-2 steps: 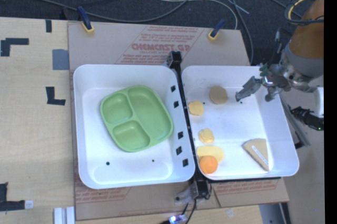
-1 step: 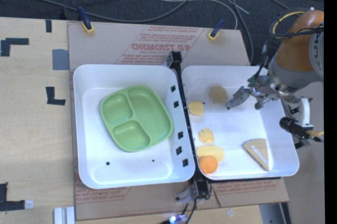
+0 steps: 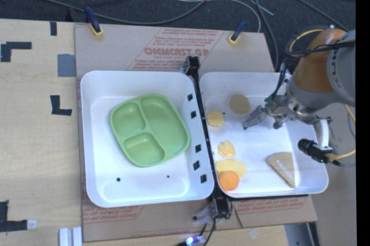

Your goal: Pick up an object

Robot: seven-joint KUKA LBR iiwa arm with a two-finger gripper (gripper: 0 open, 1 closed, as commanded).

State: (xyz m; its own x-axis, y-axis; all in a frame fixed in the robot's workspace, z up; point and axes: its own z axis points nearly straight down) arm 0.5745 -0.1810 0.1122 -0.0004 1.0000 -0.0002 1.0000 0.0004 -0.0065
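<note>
The right bin [image 3: 254,81] holds several small food-like items. A round tan biscuit [image 3: 239,103] lies near its back, with a pale yellow lump [image 3: 215,118] by the divider. Further forward sit a second yellow lump [image 3: 226,149], a flat yellow piece [image 3: 232,167] and an orange ball [image 3: 229,181] touching it. A tan wedge [image 3: 282,169] rests at the front right. My gripper [image 3: 267,121] hangs over the bin's middle right, just right of the biscuit. It is open, with nothing between its fingers.
The left bin [image 3: 95,140] holds a green three-compartment plate [image 3: 150,129]. A black divider [image 3: 196,123] with clips runs between the bins. The arm's grey body and orange band [image 3: 321,65] lean over the right bin's right wall. Cables trail behind the bench.
</note>
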